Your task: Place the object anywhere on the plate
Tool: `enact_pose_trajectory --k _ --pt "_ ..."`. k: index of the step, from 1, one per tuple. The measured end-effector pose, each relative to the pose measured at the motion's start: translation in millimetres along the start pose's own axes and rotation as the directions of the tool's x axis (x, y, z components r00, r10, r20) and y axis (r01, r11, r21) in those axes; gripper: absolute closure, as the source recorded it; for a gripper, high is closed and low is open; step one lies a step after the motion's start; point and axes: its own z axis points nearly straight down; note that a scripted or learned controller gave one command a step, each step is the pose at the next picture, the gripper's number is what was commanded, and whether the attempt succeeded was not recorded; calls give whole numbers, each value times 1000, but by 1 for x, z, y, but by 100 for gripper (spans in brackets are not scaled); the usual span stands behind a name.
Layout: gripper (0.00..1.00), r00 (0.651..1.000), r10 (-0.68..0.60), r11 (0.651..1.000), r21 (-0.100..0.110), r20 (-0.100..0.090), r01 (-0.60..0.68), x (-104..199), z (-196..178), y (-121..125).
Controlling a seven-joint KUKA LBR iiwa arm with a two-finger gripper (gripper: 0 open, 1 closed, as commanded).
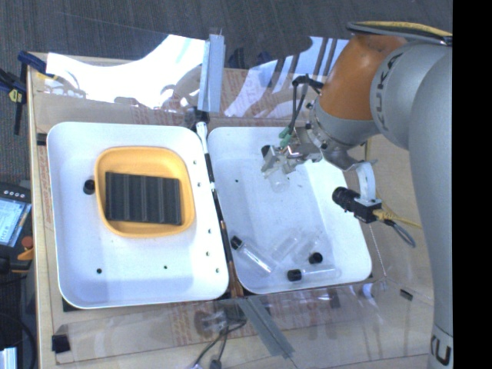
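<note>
arm (400,83) bent over right bin (338,264), hand (278,162) pointing down-left

We see a dark grey floor (115,6) behind a wooden bench (34,206). Bright light shines on clear plastic sheets (146,71) at the back.

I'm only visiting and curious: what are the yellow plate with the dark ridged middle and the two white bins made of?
Yellow plate: probably plastic, with a smooth, evenly coloured, softly glossy rim. Its dark ridged centre looks matte, maybe rubber or plastic.
Left bin and right bin: likely moulded plastic, judging by their rounded corners and slight sheen.
</note>
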Motion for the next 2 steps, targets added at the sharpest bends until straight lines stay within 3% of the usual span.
enact_pose_trajectory --k 1,2 --pt "100 970 -245 970 -1 0 245 29 -11 25" --pt "100 854 -520 854 -2 2 520 53 -15 56"
